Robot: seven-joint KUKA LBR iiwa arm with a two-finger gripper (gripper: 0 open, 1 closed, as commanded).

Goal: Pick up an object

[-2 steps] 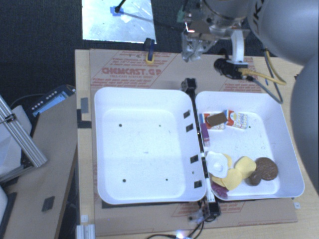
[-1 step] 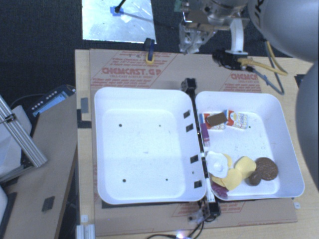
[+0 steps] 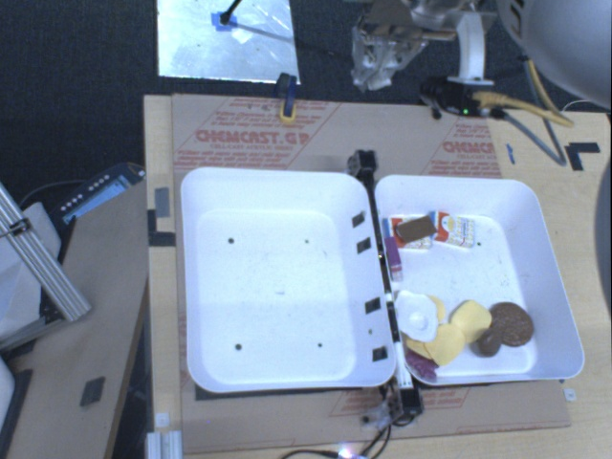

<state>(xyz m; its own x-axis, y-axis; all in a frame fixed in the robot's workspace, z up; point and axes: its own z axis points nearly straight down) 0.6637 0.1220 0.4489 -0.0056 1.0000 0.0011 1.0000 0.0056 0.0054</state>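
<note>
gripper (image 3: 373,70) above table, beyond bins, nothing in it; jaws state unclear | right bin (image 3: 535,247): red-white packet (image 3: 435,229), brown cookie (image 3: 510,323), yellow pieces (image 3: 459,325) | left bin (image 3: 206,208)

The bench (image 3: 239,122) bears two white bins (image 3: 277,285) side by side.

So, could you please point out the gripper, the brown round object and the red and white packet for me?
gripper (image 3: 376,73): camera view, tip of its fingers.
brown round object (image 3: 511,323): camera view, middle of its top.
red and white packet (image 3: 455,229): camera view, its right half.
</note>
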